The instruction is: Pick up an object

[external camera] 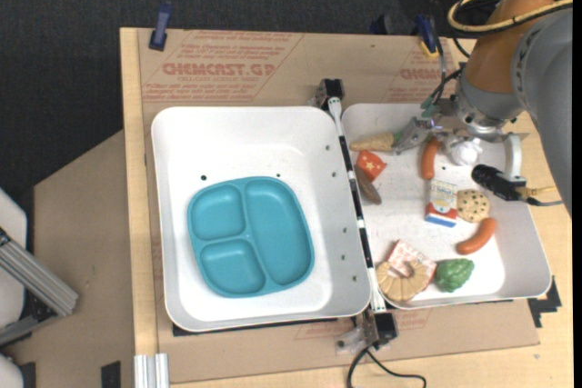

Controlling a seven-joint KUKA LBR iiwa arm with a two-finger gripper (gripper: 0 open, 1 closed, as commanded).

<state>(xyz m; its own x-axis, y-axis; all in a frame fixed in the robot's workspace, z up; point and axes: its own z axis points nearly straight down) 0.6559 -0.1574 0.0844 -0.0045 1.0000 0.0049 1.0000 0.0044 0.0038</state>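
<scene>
Orange carrot (pixel 427 159) just below the hand (pixel 435 126), right bin (pixel 523 273).

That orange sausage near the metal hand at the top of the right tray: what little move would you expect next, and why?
Probably a short drop straight down. The hand hovers at the upper end of the orange sausage, nothing shows between its fingers, and the nearby carton and cookie lie apart, leaving room.

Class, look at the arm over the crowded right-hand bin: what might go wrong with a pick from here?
1. The toy foods lie packed: the carton touches the cookie, so a grasp may catch both or nudge one aside.
2. The gripper sits near the bin's back wall, beside the upright sausage; it may knock it.
</scene>
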